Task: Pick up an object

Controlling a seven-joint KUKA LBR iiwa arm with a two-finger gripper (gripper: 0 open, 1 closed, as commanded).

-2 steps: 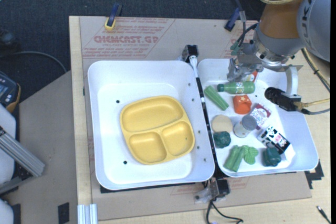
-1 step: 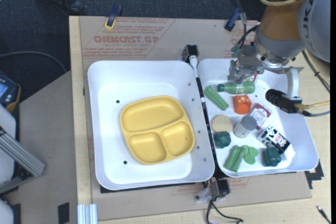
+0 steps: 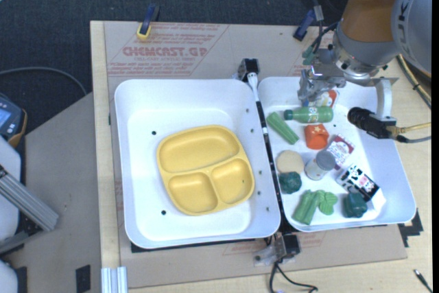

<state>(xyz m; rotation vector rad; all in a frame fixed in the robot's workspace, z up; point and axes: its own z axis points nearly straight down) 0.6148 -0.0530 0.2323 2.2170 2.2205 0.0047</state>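
My gripper (image 3: 315, 91) hangs over the back of the right bin (image 3: 398, 168), under the arm's orange band. Right below it lies a green bottle (image 3: 309, 114) on its side; whether the gripper touches it is unclear. Close by are a green pepper-like piece (image 3: 281, 127), an orange-red item (image 3: 315, 136) and a red packet (image 3: 340, 145). Toward the front sit a tan disc (image 3: 289, 161), a grey can (image 3: 320, 165), a black-and-white box (image 3: 359, 180), two teal pieces (image 3: 289, 182) (image 3: 354, 205) and a green bunch (image 3: 313, 205).
The left bin (image 3: 137, 113) holds a yellow divided plate (image 3: 204, 167). A black clamp (image 3: 248, 69) sits on the shared bin edge at the back. A black part with a cable (image 3: 370, 123) juts over the right bin's right side.
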